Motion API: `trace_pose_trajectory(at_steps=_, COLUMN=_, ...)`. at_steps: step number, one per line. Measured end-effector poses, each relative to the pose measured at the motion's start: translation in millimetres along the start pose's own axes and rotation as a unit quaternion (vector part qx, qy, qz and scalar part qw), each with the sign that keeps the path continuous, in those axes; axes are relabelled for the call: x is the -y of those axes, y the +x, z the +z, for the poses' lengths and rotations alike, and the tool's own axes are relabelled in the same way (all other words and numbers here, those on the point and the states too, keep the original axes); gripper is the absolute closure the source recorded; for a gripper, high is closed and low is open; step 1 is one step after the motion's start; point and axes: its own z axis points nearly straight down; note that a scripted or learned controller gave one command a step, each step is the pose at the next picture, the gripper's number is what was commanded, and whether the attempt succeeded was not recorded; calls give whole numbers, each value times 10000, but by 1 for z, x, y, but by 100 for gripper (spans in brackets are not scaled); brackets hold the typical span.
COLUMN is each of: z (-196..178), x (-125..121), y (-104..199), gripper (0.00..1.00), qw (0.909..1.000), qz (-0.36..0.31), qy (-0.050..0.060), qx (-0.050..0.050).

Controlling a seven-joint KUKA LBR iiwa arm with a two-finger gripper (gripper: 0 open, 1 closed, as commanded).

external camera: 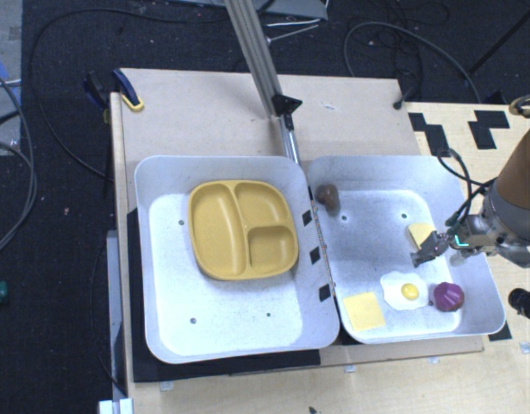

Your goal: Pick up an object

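The right bin holds a brown lump near its left wall, a small yellow block, a fried-egg toy, a purple ball-like piece and a flat yellow square. My gripper hangs low over the right bin's right side, its dark fingers just below the small yellow block and above the egg. Nothing shows between the fingers.
A yellow sectioned plate lies in the left bin. A grey pole slants down to the gap between the bins. Cables lie on the dark floor around the bench.
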Motion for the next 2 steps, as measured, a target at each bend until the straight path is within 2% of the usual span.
trace_pose_trajectory(at_steps=1, z=-1, x=-1, y=0, gripper=0, qw=10000, qz=-2, qy=-13, qx=3)
trace_pose_trajectory(at_steps=2, z=62, x=-3, y=1, gripper=0, qw=10000, qz=9, qy=1, qx=-4)
